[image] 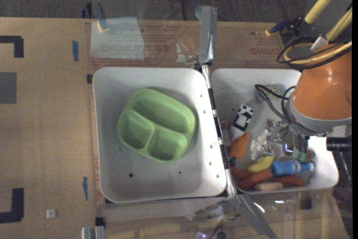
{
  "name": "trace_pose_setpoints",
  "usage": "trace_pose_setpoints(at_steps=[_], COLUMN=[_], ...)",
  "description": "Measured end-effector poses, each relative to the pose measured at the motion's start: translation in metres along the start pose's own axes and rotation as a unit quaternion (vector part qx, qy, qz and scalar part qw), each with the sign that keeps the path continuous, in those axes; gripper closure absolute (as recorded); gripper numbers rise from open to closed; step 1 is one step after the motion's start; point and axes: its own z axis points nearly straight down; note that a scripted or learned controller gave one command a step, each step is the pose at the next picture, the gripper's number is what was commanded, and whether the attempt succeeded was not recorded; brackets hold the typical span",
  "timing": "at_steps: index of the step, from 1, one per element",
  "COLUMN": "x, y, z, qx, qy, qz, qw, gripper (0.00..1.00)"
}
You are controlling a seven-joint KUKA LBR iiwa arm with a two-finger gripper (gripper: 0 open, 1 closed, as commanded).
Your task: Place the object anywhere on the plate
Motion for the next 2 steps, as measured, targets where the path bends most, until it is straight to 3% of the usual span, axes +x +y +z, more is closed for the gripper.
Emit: trace_pose_setpoints(at_steps=[1,2], x=[-0.065,0.004], y=[0.054,0.054], z=[-0.06,-0.045], qx=[0.001,0.002], qy=[-0.001,0.002], qz=[0.111,0.15], qw=[0.9938,0.9887], gripper=[1.0,1.0])
